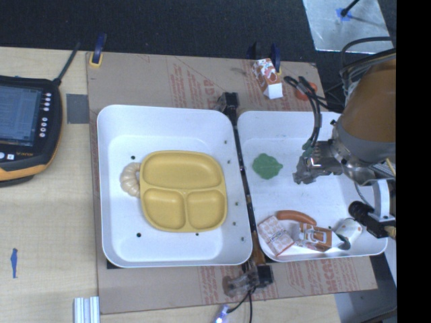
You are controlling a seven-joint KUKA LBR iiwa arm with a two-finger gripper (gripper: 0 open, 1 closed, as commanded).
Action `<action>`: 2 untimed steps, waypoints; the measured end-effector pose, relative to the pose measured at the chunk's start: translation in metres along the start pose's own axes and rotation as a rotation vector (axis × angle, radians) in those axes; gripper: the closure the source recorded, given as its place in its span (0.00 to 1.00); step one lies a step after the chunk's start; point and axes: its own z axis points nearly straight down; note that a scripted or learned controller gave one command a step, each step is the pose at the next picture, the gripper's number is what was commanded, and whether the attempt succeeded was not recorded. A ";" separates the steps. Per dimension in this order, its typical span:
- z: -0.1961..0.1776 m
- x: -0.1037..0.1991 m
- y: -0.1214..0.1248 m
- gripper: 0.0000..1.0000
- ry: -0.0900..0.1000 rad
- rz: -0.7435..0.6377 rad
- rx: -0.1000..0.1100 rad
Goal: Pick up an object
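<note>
Hard to read at the gripper (301,174): dark, small, seen from above, so cannot tell whether spread or closed, and nothing visibly held. Half hidden under the left edge of the yellow divided tray (183,190): a beige lump (128,178), kind unclear. Cut off at the right: most of the grey arm (369,123), with cables looping above it.

In the right bin (283,134), near its left wall, lies a soft green lump (267,166), alone on bare white floor, just left of the gripper and apart from it. Along the same bin's near edge, crowded together: an orange-red sausage shape (296,217), a white printed packet (275,233), a smaller orange-and-white packet (315,237) and a pale rounded piece (347,229) in the corner, too small to identify. In the left bin (111,200), the tray fills the middle.

Outside the bins: a handheld control pendant (23,128) at far left, a little red-and-white carton (268,78) on the cardboard behind the right bin.

Reaches in from the right, wrist low over the right bin's middle, gripper pointing left toward the green lump.
</note>
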 end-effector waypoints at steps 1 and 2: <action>-0.010 -0.001 0.000 1.00 0.000 -0.003 0.002; 0.020 0.023 0.036 1.00 -0.001 0.001 0.000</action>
